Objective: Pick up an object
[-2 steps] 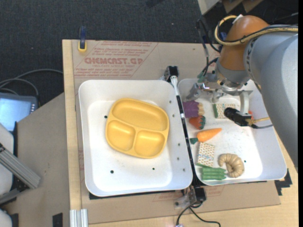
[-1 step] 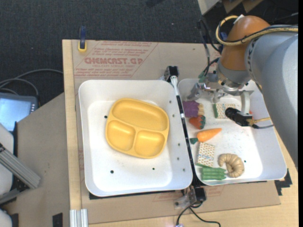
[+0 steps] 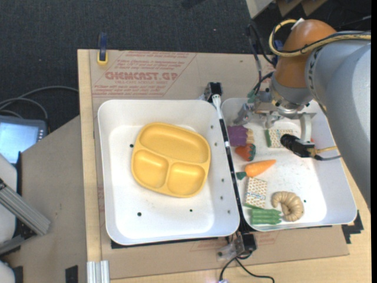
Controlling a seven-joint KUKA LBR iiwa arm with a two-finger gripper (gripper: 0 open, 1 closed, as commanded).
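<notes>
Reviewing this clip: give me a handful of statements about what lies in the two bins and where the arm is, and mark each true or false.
1. The yellow divided plate lies in the left bin. True.
2. The carrot lies on the yellow divided plate. False: it lies in the right bin, among the other toy foods.
3. The croissant sits near the right bin's front edge, beside the green beans. True.
4. The tool hangs over the left bin. False: it is over the back of the right bin.
5. The purple item lies close to the divider between the bins. True.
</notes>
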